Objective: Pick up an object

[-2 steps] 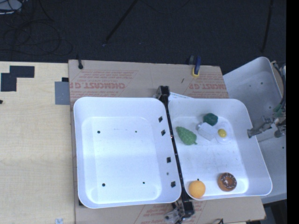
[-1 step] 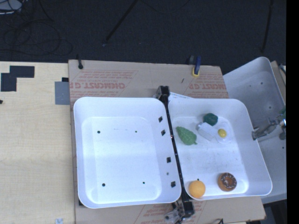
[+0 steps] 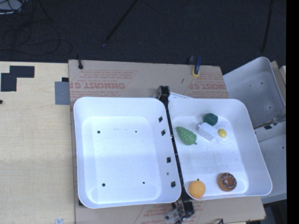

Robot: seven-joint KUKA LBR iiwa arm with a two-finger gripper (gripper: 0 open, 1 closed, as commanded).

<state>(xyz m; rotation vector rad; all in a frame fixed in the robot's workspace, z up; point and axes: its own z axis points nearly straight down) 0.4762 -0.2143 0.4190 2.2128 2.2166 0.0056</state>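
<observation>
The right bin (image 3: 243, 125) holds several small objects. A green leafy piece (image 3: 186, 136) lies near its left wall. A dark green round object (image 3: 210, 119) sits toward the back, beside a pale grey-white block (image 3: 205, 131) and a fried-egg toy (image 3: 221, 134) with a yellow yolk. At the bin's front edge rest an orange ball (image 3: 196, 189) and a brown donut (image 3: 227, 181).
The left bin (image 3: 88, 111) adjoins the right one along a black divider strip (image 3: 169, 143). Both stand on a cardboard sheet (image 3: 140, 80) over a wooden bench. A grey metal panel (image 3: 261, 85) sits at the right; a blue-yellow clamp (image 3: 196, 66) holds the cardboard's far edge.
</observation>
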